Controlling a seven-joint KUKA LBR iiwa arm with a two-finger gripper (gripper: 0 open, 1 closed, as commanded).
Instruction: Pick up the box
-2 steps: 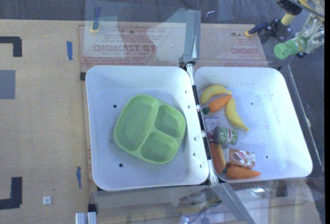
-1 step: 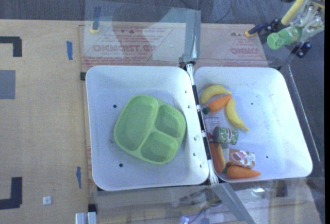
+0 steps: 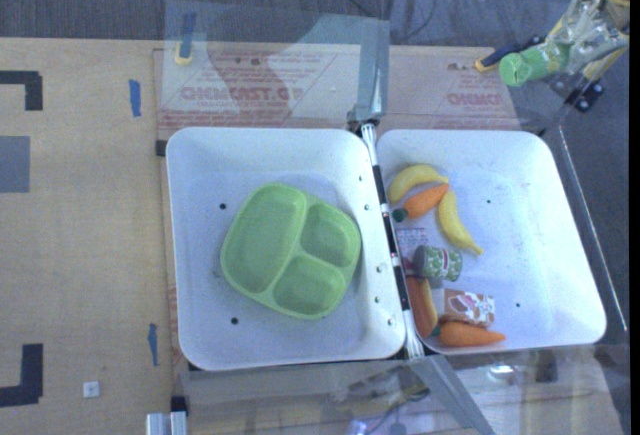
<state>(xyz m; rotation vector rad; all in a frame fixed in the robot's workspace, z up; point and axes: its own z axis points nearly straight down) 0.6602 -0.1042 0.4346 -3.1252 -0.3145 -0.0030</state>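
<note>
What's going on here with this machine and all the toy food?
A robot arm is meant to pick up the small box lying in the right bin among toy carrots and bananas. At this moment its tool hangs above the bench's far right corner, outside the bins, with a green object at its tip. The box is untouched. The left bin holds a green divided plate.
</note>
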